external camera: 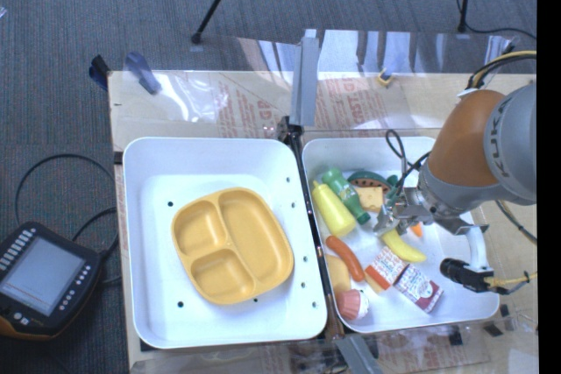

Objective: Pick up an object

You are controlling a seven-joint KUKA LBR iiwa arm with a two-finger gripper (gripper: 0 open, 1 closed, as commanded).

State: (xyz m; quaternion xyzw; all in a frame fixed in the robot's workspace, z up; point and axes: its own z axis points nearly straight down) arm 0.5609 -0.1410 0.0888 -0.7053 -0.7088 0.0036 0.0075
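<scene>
- So the tool (392, 222) sits low in the right bin (456, 311), right over the banana (403, 247), probably lining up a grab.
- Can't tell how open it is, or if it's got anything.
- The yellow plate (232, 245) has the left bin (149, 188) to itself, so all the pickable clutter is on the arm's side.

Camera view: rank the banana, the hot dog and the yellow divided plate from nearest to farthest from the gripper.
1. The banana, just below the gripper in the right bin.
2. The hot dog, further left in the same bin, near its left wall.
3. The yellow divided plate, over in the left bin, clearly farthest.
</scene>
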